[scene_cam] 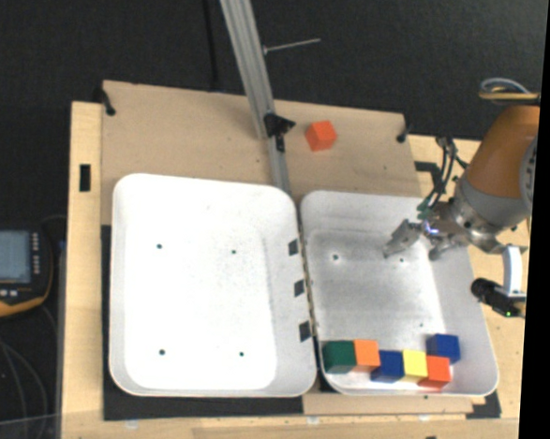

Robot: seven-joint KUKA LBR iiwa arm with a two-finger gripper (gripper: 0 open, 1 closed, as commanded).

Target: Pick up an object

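Observation:
Several small cubes line the front wall of the right bin (350, 219): a green one (339, 355), an orange one (367, 352), a blue one (389, 364), a yellow one (415, 364), a red-orange one (437, 371) and another blue one (445, 346). My gripper (420, 243) hangs over the far right part of that bin, well behind the cubes. Its fingers are spread open with nothing between them.
The left bin (205, 284) sits beside the right one. An orange cube (320, 135) lies on the bench behind the bins. A slanted metal pole (257, 72) rises near the bins' shared back corner. A handheld pendant (4, 265) rests at far left.

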